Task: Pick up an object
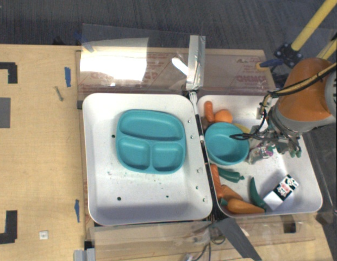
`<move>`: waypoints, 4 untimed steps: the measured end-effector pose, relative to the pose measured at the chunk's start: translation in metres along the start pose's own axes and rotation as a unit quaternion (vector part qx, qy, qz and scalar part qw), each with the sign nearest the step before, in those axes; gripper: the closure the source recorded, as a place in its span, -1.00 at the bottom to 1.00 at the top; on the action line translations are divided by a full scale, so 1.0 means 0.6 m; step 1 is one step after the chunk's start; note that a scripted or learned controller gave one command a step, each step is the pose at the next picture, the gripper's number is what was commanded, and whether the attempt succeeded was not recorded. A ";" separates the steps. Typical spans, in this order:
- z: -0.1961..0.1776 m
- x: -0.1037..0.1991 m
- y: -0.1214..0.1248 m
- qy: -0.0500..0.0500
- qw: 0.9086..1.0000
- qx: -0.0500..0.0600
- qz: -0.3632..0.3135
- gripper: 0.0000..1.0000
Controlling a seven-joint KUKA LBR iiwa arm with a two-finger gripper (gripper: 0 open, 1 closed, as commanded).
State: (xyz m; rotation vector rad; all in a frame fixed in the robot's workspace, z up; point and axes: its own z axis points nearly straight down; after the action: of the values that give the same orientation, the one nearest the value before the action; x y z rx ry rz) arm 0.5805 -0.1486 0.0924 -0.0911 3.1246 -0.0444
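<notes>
The right bin [309, 174] holds a teal bowl [225, 145] at its left side. Behind the bowl lie a small carrot [209, 111] and an orange ball [224, 116]. In front of the bowl are a green pepper [231, 174], another carrot [242, 204] and a curved green vegetable [256, 194]. A black-and-white box [285, 188] lies at the front right. My gripper [264, 148] hangs low over the bin's middle, just right of the bowl's rim, with the orange-banded wrist above it. Nothing shows in its grasp.
The left bin [98, 162] bears a teal divided plate [150, 140]. A clear plastic sheet [136, 64] lies behind both bins. A yellow pole [315, 18] and blue clamp [285, 53] stand at the back right. Wooden bench [32, 145] extends left.
</notes>
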 end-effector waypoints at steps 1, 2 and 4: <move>-0.165 0.025 0.016 -0.001 0.991 -0.013 -0.131 1.00; 0.000 0.080 0.009 -0.001 1.000 -0.013 0.006 1.00; -0.186 -0.007 -0.078 -0.003 0.981 -0.011 -0.194 1.00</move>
State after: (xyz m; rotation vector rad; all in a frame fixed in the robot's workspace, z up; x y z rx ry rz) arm 0.5858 -0.1917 0.2052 -0.6963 3.0481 -0.0124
